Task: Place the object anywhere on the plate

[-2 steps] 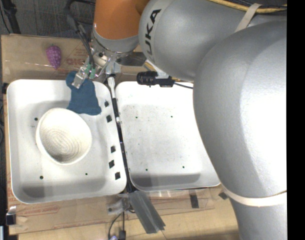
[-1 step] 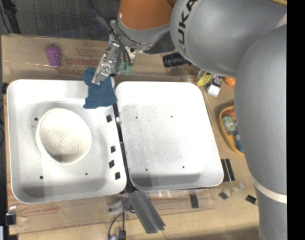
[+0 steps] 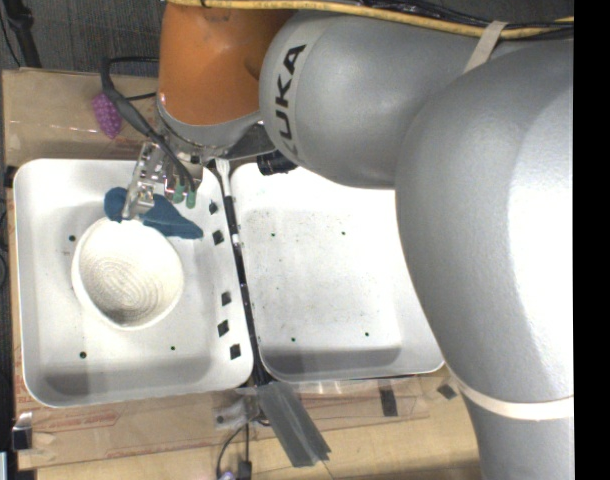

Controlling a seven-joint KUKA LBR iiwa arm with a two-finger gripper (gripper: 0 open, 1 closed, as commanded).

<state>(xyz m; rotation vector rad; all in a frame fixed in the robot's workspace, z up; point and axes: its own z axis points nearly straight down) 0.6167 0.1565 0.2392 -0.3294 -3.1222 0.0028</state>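
Note:
A white round plate [image 3: 128, 276] lies in the left bin [image 3: 45, 368]. A blue, flat, soft-looking object [image 3: 175, 220] rests just beyond the plate's far rim, on the bin floor. My gripper [image 3: 143, 200] hangs over the blue object's left part, right at the plate's far edge, fingers pointing down. Its fingertips touch or overlap the blue object, and their spacing is not readable from this angle. The orange band and grey wrist sit directly above it.
The right bin [image 3: 325, 268] sits beside the left one, under my large grey arm. A purple object [image 3: 107, 114] lies on the bench behind the left bin, next to black cables. A dark divider strip [image 3: 230, 268] runs between the bins.

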